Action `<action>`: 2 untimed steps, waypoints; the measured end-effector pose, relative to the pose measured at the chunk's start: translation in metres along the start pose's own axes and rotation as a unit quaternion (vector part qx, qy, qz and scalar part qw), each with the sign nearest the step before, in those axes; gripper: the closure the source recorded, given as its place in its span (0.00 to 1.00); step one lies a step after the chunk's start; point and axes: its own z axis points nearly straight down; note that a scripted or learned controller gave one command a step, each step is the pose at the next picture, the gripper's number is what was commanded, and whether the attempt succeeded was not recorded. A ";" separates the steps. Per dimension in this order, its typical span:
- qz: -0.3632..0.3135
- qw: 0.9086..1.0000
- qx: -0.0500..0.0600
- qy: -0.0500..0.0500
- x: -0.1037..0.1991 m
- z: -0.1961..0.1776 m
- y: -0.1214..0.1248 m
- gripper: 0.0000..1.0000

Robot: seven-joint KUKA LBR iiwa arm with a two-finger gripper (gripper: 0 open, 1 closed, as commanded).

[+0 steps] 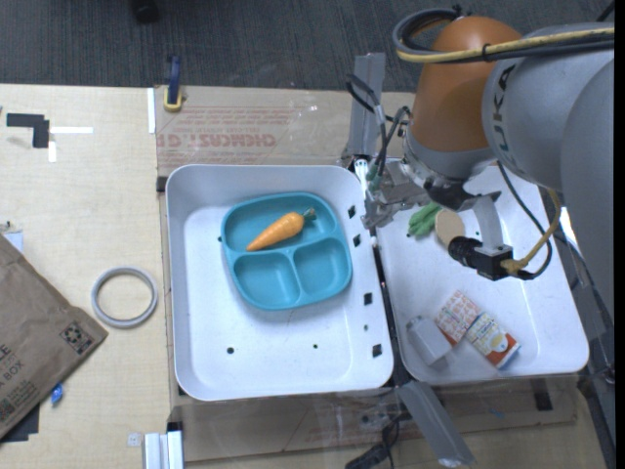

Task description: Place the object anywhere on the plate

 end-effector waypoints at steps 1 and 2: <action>0.000 1.000 0.000 0.000 0.000 0.000 0.000 0.00; 0.000 1.000 0.000 0.000 0.000 0.000 0.000 0.00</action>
